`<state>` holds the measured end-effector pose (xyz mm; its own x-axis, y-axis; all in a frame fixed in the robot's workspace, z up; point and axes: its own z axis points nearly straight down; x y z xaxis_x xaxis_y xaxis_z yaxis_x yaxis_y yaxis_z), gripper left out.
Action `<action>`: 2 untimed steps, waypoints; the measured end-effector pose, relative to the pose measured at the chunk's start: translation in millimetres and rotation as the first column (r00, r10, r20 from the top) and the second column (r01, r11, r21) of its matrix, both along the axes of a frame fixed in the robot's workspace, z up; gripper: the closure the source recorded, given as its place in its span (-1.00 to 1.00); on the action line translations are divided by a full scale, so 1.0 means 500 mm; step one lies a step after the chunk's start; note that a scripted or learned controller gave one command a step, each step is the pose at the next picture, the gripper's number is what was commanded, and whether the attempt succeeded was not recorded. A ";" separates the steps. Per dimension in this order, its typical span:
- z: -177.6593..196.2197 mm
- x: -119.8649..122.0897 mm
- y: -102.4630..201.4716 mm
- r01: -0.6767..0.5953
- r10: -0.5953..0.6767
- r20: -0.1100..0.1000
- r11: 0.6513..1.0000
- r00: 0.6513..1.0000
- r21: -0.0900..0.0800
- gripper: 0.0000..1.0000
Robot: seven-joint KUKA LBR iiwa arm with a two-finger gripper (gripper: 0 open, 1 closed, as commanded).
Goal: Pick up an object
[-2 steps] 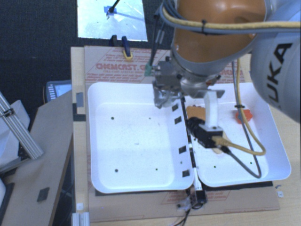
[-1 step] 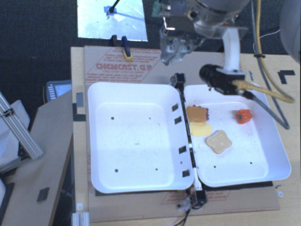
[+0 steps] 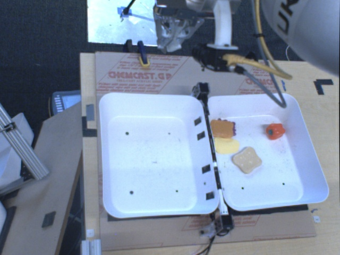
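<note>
Gripper (image 3: 171,40) hangs high at 12 o'clock, beyond bins; spread of its tips: cannot tell.

Candidates in right bin (image 3: 311,169): orange block (image 3: 222,128), yellow disc (image 3: 227,146), tan piece (image 3: 247,160), red-orange object (image 3: 274,131) at 3 o'clock.

Risk: first three lie close together, near divider wall; descent may nudge neighbour or clip wall.

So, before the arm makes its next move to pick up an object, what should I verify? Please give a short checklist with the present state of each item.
1. Objects lie in the right bin: ok; an orange toy, a beige toast piece, a yellow flat piece and an orange block.
2. A target stands apart from the others: ok, the orange toy.
3. Gripper above a target: not ok; it hangs beyond the bins' far edge.
4. Fingers open: cannot tell.
5. Gripper free of objects: cannot tell.
</note>
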<state>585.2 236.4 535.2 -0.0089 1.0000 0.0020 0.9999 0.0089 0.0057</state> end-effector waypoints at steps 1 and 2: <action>-0.001 -0.004 -0.004 0.002 -0.002 -0.003 1.000 1.000 -0.001 -1.00; 0.022 -0.004 -0.003 -0.001 0.001 -0.001 1.000 1.000 0.000 1.00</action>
<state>583.3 235.0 546.1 -0.0103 0.9999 0.0017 0.9999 0.0103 0.0045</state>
